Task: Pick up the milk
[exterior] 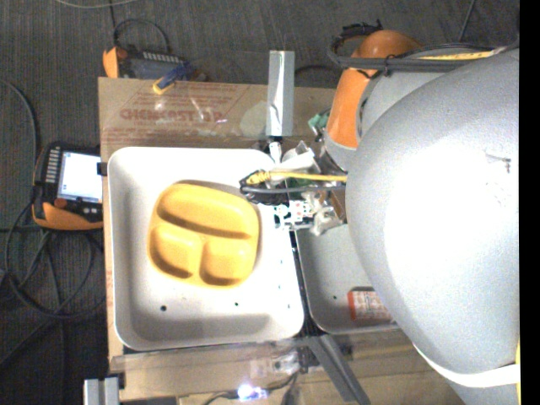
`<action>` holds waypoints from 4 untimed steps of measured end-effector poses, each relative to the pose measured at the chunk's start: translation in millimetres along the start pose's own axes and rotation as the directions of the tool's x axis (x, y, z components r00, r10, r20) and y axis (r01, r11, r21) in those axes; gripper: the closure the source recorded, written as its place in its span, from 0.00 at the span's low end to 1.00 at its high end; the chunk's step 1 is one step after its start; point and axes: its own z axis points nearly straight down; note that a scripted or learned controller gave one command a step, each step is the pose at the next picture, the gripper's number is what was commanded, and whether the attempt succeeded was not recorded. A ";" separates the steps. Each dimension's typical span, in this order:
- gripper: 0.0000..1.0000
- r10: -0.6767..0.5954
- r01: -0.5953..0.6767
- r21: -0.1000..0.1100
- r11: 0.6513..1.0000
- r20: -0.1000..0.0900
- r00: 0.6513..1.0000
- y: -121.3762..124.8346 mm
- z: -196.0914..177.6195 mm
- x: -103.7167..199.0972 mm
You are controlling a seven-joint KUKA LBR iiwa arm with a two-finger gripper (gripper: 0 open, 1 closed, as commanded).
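1. My arm (439,218) is the biggest thing here: its grey bulk fills the right side of the frame from top to bottom, with the orange band (346,112) showing at upper centre-right, just above the wrist.
2. The left white bin (126,310) takes up the centre-left of the frame, sitting on a brown cardboard sheet (169,108) that sticks out above it.
3. The right white bin (333,277) lies just beside it, at lower centre; my arm covers most of it, so I see a bare strip of floor and the near rim.
4. A yellow divided tray (204,233) rests inside the left bin, toward its upper middle, with three hollows in it.
5. My gripper (304,202) sits at centre frame, over the seam where the two bins meet, among cables and a yellow-tipped wire. I cannot tell whether my hand is released or clenched; the clutter there hides it, and I see nothing clearly held.
6. The milk (367,304) looks to be the small carton with a red-and-white label lying in the right bin, lower centre-right, partly tucked under my arm and well apart from my gripper.
7. A handheld pendant with a lit screen (72,184) lies on the floor at the left edge.
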 end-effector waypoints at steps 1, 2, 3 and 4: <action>1.00 0.064 -0.064 0.003 0.998 -0.019 0.998 24.5 4.0 -3.4; 1.00 0.069 -0.069 -0.001 0.998 -0.020 0.997 50.7 27.9 -34.6; 1.00 0.066 -0.066 -0.003 0.998 -0.013 0.998 50.3 20.4 -34.9; 1.00 0.062 -0.062 0.003 0.998 -0.021 0.998 12.0 -21.1 34.2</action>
